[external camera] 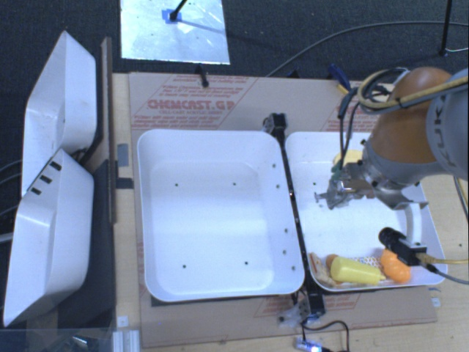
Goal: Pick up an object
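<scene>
My gripper [330, 196] hangs low over the middle of the right bin [315, 149], with bare white floor below and left of it. Nothing shows between its tips. Along that bin's front wall lie a yellow bottle-like object [356, 271], an orange object [396, 268] to its right, and a small brown piece [331, 260] to its left. A pale yellow thing [350, 157] peeks out at the back of the bin, partly hidden by the arm's wrist.
The left bin [212, 211] lies beside the right one, with a black divider strip [289, 196] between them. Two more white bins [55, 174] lean at the far left. A metal sheet [174, 19] lies behind the bench.
</scene>
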`<action>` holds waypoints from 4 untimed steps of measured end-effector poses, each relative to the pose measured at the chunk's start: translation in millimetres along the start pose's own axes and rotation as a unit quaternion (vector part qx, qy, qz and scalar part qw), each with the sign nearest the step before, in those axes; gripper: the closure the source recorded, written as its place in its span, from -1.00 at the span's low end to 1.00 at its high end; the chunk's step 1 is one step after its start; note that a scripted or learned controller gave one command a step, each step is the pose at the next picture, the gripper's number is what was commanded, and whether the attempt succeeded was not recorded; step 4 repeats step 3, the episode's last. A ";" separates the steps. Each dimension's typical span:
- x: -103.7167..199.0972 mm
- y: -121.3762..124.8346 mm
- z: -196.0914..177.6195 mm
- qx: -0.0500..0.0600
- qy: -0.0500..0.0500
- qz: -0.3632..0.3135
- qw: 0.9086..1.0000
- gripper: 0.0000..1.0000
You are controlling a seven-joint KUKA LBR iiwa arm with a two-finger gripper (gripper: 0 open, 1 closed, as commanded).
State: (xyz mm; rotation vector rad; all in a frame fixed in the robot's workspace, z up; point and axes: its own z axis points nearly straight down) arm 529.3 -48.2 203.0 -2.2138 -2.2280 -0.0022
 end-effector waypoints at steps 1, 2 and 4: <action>49.8 6.8 -14.1 0.000 0.000 0.001 1.000 1.00; 99.3 11.0 -5.9 0.000 0.000 0.001 1.000 1.00; 143.1 20.6 -6.4 0.000 0.000 0.001 1.000 1.00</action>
